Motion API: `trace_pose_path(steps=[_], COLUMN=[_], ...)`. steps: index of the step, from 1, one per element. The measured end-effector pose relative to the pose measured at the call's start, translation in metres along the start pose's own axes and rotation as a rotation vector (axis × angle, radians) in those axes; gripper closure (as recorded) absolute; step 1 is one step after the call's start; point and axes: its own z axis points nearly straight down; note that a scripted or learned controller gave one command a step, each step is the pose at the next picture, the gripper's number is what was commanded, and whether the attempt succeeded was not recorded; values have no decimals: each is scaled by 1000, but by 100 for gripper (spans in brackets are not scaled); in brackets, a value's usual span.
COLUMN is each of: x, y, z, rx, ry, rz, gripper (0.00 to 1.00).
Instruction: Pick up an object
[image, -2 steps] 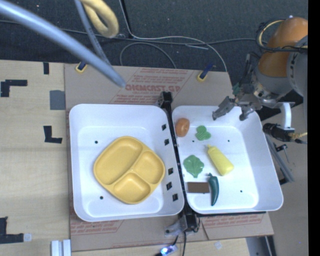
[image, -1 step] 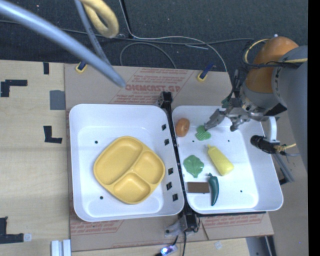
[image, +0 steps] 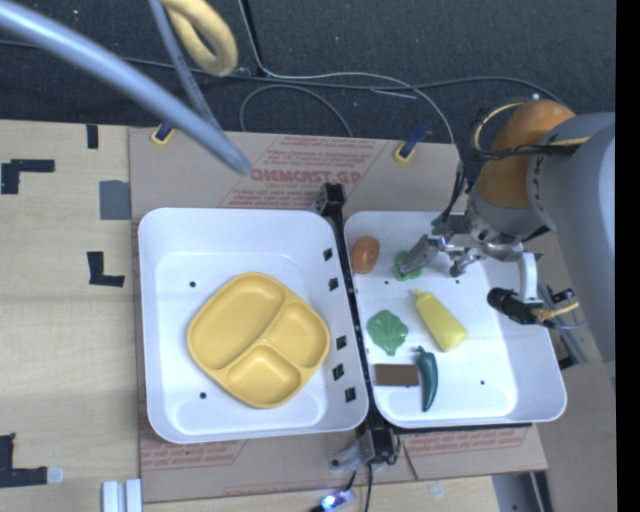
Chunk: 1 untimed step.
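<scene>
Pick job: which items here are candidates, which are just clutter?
Job:
gripper
orange ball
green piece, by the gripper
yellow bottle
broccoli
green pepper
brown block

Lying about:
yellow tray, left bin
cables
cardboard

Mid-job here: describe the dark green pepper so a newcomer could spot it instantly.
Look in the right bin, near its front edge. The dark green pepper lies just right of the brown block, below the yellow bottle. It is the one slim, curved, glossy dark-green piece there.
</scene>
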Motion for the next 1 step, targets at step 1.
trace_pose_path(steps=[1], x=[1], y=[0], z=[16], rx=[-5], ry=[-1], rz=[-1], gripper=[0])
